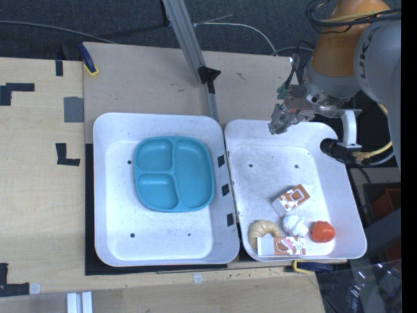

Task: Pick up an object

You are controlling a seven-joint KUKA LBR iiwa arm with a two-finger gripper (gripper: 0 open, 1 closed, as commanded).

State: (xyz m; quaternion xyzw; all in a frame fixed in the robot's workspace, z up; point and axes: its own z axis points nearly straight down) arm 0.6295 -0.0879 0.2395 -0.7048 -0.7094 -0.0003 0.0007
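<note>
Most of the right bin's (260,168) floor is being left bare, so lots of room is being given there. Its near corner is being crowded by a small carton (291,199), a croissant (262,228), a red ball (322,231) and a flat packet (287,245). The left bin's (111,194) middle is being taken up by a blue divided plate (174,173).

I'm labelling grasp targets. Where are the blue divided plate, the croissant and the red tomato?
blue divided plate (174,173): camera view, on its middle ridge.
croissant (262,228): camera view, on its curved back.
red tomato (322,231): camera view, on its rounded top.
</note>
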